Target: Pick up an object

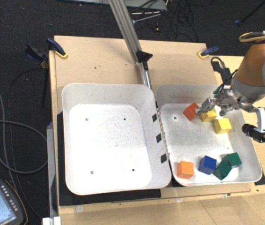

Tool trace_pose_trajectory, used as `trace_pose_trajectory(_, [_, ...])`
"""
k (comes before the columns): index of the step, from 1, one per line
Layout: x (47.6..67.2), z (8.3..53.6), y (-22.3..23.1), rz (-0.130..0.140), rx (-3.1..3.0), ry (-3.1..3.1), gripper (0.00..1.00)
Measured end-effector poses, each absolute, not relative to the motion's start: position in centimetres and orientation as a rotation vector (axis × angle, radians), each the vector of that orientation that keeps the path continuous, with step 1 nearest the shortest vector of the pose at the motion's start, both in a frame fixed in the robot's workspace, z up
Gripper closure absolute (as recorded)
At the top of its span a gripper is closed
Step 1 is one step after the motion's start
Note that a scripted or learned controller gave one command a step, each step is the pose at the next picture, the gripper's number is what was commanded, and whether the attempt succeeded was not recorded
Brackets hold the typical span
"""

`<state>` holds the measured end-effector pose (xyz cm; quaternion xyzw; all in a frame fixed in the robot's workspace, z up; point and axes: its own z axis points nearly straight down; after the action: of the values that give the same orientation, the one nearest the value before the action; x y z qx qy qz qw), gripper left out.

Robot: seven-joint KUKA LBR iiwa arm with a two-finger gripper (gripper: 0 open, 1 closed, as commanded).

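Yellow block (209,115) under the hand (210,105), right bin (170,139)

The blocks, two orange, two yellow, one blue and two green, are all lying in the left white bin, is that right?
Not quite: the camera view shows those blocks, such as the blue cube and the orange cube, in the right white bin, not the left white bin.
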<state>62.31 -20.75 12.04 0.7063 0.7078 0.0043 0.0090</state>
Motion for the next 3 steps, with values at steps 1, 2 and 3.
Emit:
trace_pose_trajectory(1, [62.3,12.8,-20.7,0.014,2.207,2.212,1.0])
trace_pose_trajectory(2, [62.1,19.1,-20.3,0.005,2.214,2.22,1.0])
trace_pose_trajectory(3, [62.1,25.5,-20.5,0.005,2.213,2.219,1.0])
